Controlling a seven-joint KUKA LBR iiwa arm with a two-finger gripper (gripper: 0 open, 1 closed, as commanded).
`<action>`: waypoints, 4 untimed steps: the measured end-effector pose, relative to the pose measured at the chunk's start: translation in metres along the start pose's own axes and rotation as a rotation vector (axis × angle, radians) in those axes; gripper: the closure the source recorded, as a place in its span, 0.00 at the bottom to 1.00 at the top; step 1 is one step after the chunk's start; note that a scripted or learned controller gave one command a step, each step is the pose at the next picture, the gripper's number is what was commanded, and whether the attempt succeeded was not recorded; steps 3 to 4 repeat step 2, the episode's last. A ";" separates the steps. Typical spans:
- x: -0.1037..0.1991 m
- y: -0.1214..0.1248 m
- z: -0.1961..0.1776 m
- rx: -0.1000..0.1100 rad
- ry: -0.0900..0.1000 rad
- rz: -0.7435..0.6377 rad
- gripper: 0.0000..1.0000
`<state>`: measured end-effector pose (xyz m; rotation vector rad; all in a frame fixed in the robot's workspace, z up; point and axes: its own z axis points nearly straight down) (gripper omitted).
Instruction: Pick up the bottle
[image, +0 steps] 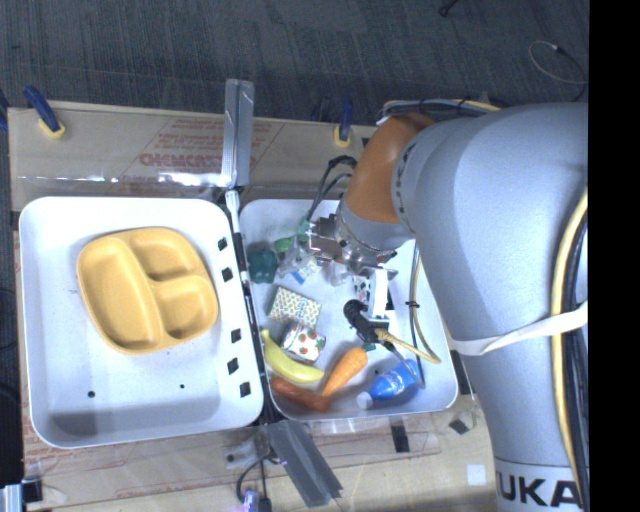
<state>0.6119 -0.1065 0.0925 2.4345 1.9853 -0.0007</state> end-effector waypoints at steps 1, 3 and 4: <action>0.061 -0.005 -0.099 0.003 0.001 0.229 0.00; 0.046 -0.083 -0.098 0.006 -0.001 0.306 0.00; 0.046 -0.083 -0.098 0.006 -0.001 0.306 0.00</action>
